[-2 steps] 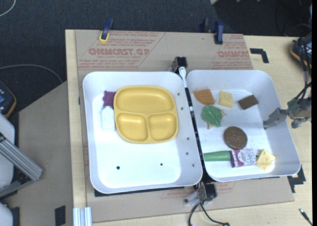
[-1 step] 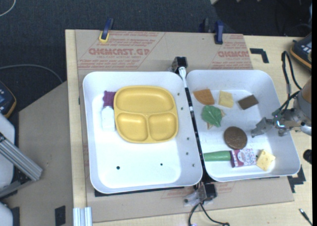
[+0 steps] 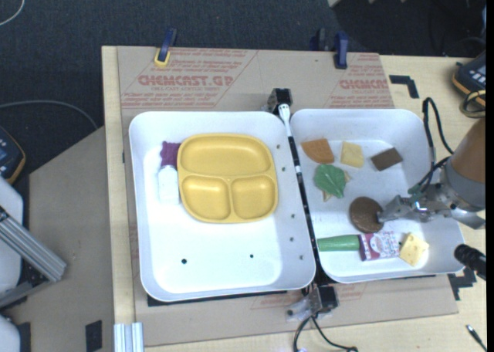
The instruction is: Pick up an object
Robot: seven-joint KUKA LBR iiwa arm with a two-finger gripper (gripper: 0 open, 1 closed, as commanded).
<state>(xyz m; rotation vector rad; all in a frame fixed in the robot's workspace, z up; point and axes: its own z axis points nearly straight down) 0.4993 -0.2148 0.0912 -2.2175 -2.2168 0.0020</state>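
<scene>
gripper [image 3: 395, 208] sits low in the right bin [image 3: 401, 123], its tip just beside a round brown piece [image 3: 364, 213]; whether the fingers are open or closed, i cannot tell. green leaf [image 3: 332, 181], orange square [image 3: 317, 150], yellow cheese wedge [image 3: 414, 249] lie nearby. yellow divided tray [image 3: 227, 177] rests in the left bin [image 3: 201, 277].

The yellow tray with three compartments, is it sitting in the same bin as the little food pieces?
No. The yellow tray lies in the left bin, while the little food pieces are in the right bin.
</scene>
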